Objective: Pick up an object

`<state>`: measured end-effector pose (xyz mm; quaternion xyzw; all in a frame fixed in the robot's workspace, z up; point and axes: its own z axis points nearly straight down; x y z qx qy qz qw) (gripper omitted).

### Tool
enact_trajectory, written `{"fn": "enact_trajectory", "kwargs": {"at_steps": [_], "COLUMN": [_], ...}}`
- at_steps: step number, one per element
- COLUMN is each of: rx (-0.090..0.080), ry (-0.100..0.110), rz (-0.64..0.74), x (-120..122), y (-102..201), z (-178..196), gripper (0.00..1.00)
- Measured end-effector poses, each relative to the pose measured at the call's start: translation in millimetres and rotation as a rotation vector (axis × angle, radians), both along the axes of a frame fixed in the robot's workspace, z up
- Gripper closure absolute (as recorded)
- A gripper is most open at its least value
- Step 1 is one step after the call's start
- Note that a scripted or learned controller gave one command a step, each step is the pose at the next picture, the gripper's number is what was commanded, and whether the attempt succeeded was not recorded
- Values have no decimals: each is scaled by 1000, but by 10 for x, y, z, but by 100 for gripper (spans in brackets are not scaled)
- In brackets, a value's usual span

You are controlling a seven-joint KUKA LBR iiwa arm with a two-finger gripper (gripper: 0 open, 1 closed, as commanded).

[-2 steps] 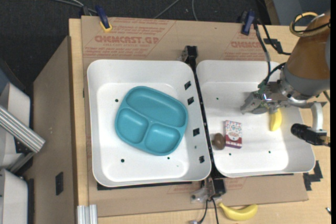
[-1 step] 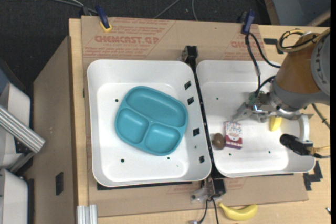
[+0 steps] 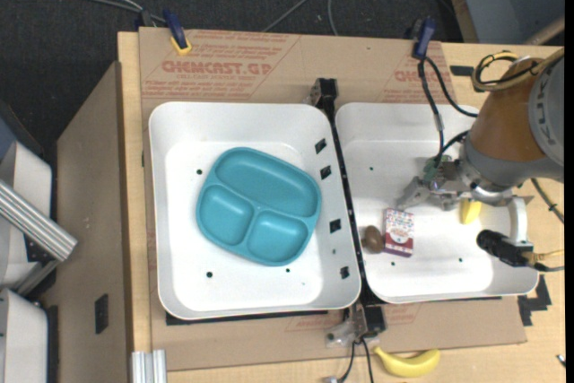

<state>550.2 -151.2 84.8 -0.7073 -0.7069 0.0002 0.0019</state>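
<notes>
From the overhead camera view, my gripper (image 3: 439, 186) hangs low in the right-hand shallow white bin (image 3: 395, 126), how it stands unreadable, probably lining up on the small red-and-white printed packet (image 3: 399, 230) just below-left of it, while the brown cardboard sheet (image 3: 224, 58) behind reads "CHEMCAST".

Teal divided plate (image 3: 258, 205) in the left bin (image 3: 170, 220); banana (image 3: 409, 361) on the bench's near edge.
</notes>
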Motion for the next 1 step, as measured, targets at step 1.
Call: {"fn": "enact_trajectory", "kwargs": {"at_steps": [1], "rx": [1], "ry": [-3], "rz": [0], "x": [9], "y": [5], "z": [113], "gripper": [100]}}
